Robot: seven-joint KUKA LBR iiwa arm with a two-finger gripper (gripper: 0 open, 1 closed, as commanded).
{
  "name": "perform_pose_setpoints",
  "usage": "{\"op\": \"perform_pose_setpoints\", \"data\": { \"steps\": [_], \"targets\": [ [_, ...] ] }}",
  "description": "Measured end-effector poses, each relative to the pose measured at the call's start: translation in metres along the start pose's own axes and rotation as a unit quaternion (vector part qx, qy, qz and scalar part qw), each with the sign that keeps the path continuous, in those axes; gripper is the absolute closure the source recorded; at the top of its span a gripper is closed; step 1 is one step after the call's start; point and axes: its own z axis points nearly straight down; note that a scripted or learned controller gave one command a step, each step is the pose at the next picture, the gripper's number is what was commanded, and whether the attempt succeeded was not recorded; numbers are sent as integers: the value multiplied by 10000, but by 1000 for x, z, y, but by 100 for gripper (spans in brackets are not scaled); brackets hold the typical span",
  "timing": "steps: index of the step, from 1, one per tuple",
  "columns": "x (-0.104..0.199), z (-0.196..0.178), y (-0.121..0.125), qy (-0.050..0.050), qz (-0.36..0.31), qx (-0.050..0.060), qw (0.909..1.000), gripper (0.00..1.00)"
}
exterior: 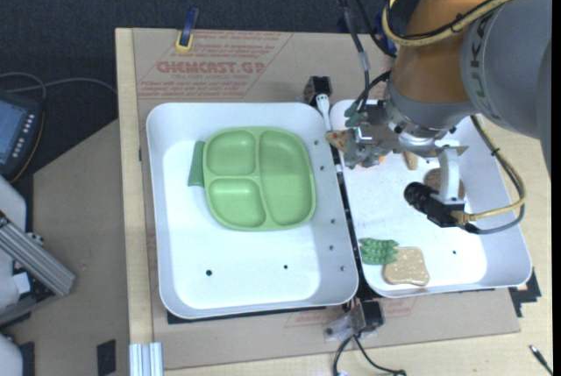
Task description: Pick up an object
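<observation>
Grey arm [517,59] from the right, orange-banded wrist bent down, end effector [364,146] low.

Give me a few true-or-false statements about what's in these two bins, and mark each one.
1. A green divided plate lies in the left bin. True.
2. The plate has five compartments. False: it has three.
3. The arm reaches over the right bin. True.
4. A tan, flat object lies at the right bin's far edge. False: it lies near the front edge, beside a small green object.
5. The plate stands upright against the bin's wall. False: it lies flat.
</observation>
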Motion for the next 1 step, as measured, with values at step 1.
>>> {"op": "perform_pose_setpoints", "data": {
  "steps": [1],
  "targets": [
    [-11, -8, -10, 2, 8, -6, 10000, 100]
  ]
}}
